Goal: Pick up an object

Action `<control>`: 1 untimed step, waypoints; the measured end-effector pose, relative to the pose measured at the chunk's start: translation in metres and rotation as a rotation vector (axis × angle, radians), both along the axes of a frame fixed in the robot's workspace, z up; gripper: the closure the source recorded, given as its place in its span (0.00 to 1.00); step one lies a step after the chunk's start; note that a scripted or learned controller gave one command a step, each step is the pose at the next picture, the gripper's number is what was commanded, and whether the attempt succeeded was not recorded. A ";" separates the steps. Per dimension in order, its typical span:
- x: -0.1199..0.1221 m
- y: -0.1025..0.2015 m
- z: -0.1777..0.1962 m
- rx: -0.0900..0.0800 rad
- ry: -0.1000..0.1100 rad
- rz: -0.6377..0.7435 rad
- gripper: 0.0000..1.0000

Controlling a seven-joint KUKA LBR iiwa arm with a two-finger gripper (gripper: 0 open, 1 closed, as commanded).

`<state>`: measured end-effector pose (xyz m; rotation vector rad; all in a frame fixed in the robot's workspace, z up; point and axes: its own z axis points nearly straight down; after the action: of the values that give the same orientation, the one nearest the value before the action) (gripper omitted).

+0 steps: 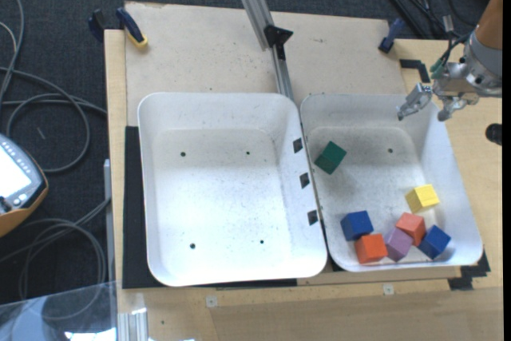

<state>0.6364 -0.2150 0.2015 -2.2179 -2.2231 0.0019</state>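
The pincer (427, 106) hangs over the upper right corner of the right bin (455, 164), its two metal fingers spread apart with nothing between them. Only the wrist end of the arm (489, 52) is visible; the rest is cut off at the right edge, and the fingertips are small and slightly blurred against the white rim.

Inside the right bin, a green cube (330, 156) sits alone near the upper left, close to the divider wall shared with the left bin (152, 132). Much of the right bin's floor between that cube and the pincer is bare. The other blocks crowd the lower right corner: a yellow cube (422, 197), a red cube (410, 225), a purple cube (398, 243), an orange cube (371, 248) and two blue cubes (356, 224) (436, 241). Several of these touch or nearly touch, leaving little room around them.

The green cube lies to the lower left of the pincer, well apart; the cluster lies below it, farther off. Both bins rest on the tabletop (200, 52).
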 end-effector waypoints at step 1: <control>-0.094 0.067 0.004 0.005 0.004 0.000 0.00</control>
<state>0.5424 -0.1475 0.2056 -2.2132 -2.2187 0.0015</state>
